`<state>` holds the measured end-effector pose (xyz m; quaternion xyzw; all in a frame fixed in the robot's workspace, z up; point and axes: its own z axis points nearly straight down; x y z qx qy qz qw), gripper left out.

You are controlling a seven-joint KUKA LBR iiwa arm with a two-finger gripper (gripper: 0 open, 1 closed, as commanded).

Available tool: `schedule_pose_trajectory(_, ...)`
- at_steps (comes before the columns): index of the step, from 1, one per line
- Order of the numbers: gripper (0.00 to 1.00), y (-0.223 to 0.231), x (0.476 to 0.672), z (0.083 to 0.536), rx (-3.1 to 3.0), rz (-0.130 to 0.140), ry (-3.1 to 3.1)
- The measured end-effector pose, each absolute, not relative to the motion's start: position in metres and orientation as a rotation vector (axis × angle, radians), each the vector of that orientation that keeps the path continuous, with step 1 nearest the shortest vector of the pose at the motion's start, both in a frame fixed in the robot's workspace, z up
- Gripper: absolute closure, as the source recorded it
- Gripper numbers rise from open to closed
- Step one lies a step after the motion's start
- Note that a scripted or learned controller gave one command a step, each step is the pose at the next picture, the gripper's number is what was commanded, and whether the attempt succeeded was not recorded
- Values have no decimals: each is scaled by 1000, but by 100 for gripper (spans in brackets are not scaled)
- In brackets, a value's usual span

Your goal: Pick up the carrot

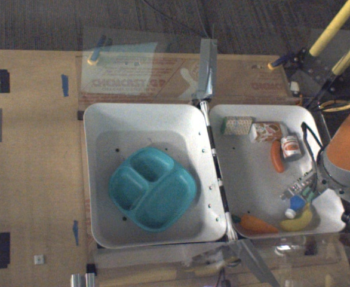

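The carrot (258,223) is orange with a small green top and lies flat at the near left corner of the right bin (246,178), close to the front wall. My gripper (300,190) hangs over the right side of that bin, up and to the right of the carrot and well apart from it. It sits just above a small blue-capped bottle (294,207). Nothing can be seen held in it.
A yellow banana (298,220) lies right of the carrot. At the bin's far side are a speckled block (238,125), a small carton (266,131), a can (291,147) and an orange-red sausage (276,156). The left bin (97,160) holds a teal divided plate (153,188).
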<state>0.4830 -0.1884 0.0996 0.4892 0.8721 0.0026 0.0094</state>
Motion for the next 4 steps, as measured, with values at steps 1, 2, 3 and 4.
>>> schedule_pose_trajectory(1,100,-158,502,204,1850,1,2534)
schedule_pose_trajectory(2,100,-77,505,212,1917,0,2489)
schedule_pose_trajectory(3,100,-16,501,184,2228,-3,2220)
schedule_pose_trajectory(4,100,-32,479,203,2175,-3,2271)
